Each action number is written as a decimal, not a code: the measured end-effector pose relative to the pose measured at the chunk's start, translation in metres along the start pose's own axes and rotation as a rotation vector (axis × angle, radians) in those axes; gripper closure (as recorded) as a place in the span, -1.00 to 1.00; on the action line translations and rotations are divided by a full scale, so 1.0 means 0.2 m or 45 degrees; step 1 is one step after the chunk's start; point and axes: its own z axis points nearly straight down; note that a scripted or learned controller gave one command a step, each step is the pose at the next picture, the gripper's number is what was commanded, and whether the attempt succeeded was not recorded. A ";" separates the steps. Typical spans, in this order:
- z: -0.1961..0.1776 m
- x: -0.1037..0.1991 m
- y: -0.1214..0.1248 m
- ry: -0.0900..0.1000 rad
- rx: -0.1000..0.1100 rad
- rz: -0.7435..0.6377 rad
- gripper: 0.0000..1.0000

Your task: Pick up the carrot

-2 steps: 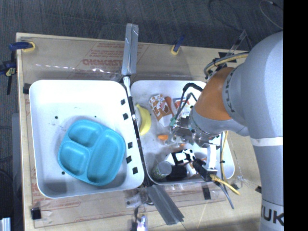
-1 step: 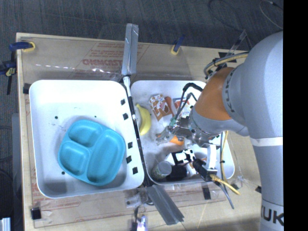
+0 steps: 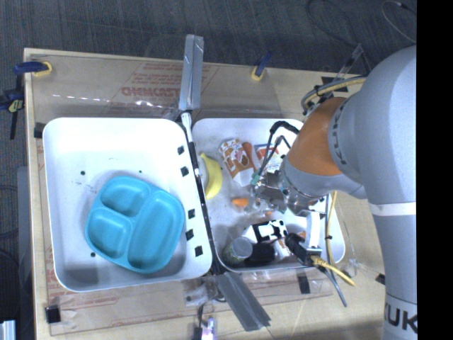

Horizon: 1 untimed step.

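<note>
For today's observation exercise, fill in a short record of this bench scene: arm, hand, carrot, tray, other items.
arm: grey, reaching from the right over the right bin
hand: low in the right bin
carrot: small orange piece just left of the hand
tray: blue divided tray in the left bin
other items: yellow object, snack packet

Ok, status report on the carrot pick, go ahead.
Gripper low in the right bin, beside the carrot. Carrot on the bin floor, not visibly held. Yellow item and snack packet crowd nearby.
</note>
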 end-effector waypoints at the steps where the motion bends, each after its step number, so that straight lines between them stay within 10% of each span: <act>1: 0.00 0.00 0.00 -0.001 0.000 -0.001 -1.00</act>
